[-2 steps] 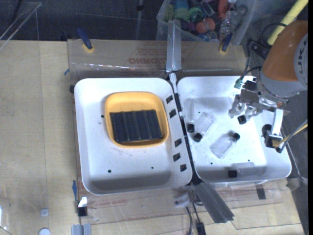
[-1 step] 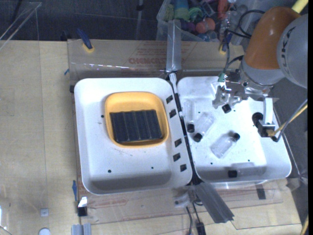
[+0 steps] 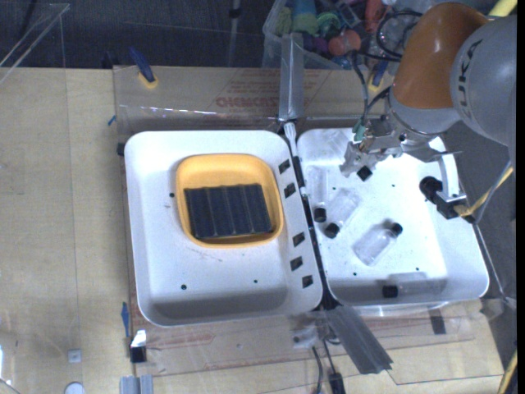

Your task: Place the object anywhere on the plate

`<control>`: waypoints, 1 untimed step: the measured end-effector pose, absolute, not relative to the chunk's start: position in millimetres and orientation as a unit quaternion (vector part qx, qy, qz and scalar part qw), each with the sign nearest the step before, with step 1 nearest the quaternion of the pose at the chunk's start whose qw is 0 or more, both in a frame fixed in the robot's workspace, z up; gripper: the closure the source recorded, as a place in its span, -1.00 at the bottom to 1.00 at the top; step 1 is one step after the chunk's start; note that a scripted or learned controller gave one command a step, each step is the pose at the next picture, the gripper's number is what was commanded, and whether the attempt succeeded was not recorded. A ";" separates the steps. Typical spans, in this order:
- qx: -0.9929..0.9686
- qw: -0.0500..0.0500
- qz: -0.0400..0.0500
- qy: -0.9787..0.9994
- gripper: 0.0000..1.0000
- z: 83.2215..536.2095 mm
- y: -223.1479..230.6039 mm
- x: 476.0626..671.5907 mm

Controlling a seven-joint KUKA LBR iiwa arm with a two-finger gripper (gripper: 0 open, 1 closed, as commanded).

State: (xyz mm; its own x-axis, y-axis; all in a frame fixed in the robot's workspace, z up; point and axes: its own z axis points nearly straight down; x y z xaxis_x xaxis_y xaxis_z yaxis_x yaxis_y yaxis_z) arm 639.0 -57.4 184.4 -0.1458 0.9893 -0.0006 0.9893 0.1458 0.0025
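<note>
A yellow plate (image 3: 194,173) sits in the left bin (image 3: 156,269). A dark ribbed rectangular block (image 3: 228,211) lies flat on the plate and covers most of its floor. My gripper (image 3: 362,160) hangs over the upper left corner of the right bin (image 3: 459,269), well to the right of the plate. Just below the gripper lies a clear bottle (image 3: 342,207), and a second clear bottle with a black cap (image 3: 376,242) lies near the bin's middle. Nothing can be made out between the fingers.
Two small black caps (image 3: 326,222) rest near the divider in the right bin. Black clips (image 3: 297,239) line the wall between the bins. A clear box of colourful toys (image 3: 340,11) stands behind the bins. The arm's orange band (image 3: 431,52) looms above the right bin.
</note>
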 end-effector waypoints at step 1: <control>0.564 -0.001 0.000 0.826 1.00 184.8 -5.8 636.5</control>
State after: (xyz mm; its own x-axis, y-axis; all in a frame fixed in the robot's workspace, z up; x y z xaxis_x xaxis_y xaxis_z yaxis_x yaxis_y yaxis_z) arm 636.5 -5.8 184.8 -0.3638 0.9315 0.0015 0.9315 0.3638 -0.0007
